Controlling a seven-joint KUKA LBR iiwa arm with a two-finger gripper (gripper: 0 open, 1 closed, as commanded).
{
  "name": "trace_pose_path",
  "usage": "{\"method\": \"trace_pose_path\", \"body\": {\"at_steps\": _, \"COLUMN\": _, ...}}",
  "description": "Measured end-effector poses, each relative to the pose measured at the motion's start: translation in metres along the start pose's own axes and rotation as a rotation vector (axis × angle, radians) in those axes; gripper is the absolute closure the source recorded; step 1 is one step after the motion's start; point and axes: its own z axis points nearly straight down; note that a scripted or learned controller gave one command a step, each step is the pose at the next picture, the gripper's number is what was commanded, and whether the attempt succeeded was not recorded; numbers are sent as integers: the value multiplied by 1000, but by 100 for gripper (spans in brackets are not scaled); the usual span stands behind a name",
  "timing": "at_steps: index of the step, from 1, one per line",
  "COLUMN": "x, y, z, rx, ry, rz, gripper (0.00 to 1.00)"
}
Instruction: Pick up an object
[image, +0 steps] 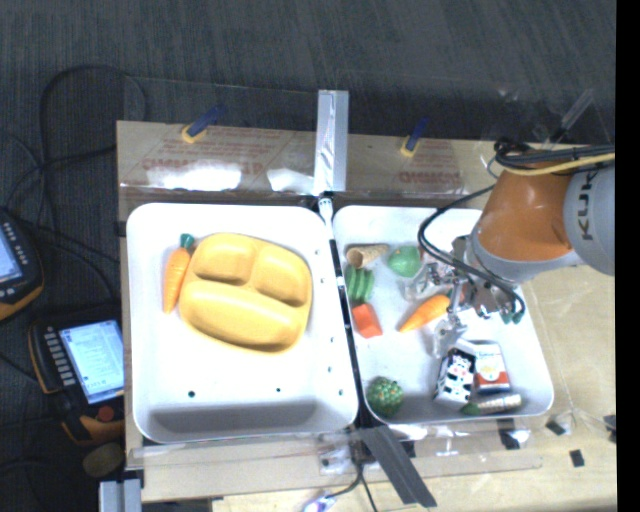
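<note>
Bins: 2 shallow white plastic trays with rounded corners, side by side mid-frame; left bin (150, 400), right bin (535, 375).
Plate: glossy yellow, 3 compartments, rounded outline, upside-down look, in the upper half of the left bin (245, 290).
Left carrot: small, orange with a green top, smooth plastic, lying against the plate's left edge (176, 275).
Arm: grey with a broad orange band (525, 220), reaching in from the right of the frame over the right bin's upper right; black cables loop around the wrist.
Gripper: metallic, pointing down at centre right (455, 305), just beside the right carrot; I cannot tell its opening, and nothing shows between its tips.
Right carrot: orange, tapered, tilted, mid right bin (424, 312).
Nearby: green round piece (404, 262) above the carrot; tan piece (366, 256), green pepper (359, 285) and red block (366, 320) along the bin's left wall.
Lower right bin: bumpy green ball (385, 394); printed carton, black, white and orange (470, 375), below the gripper.
</note>
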Motion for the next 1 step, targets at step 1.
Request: {"method": "trace_pose_path", "body": {"at_steps": 1, "x": -17, "y": 42, "z": 0, "rx": 3, "ry": -1, "rz": 5, "gripper": 0}}
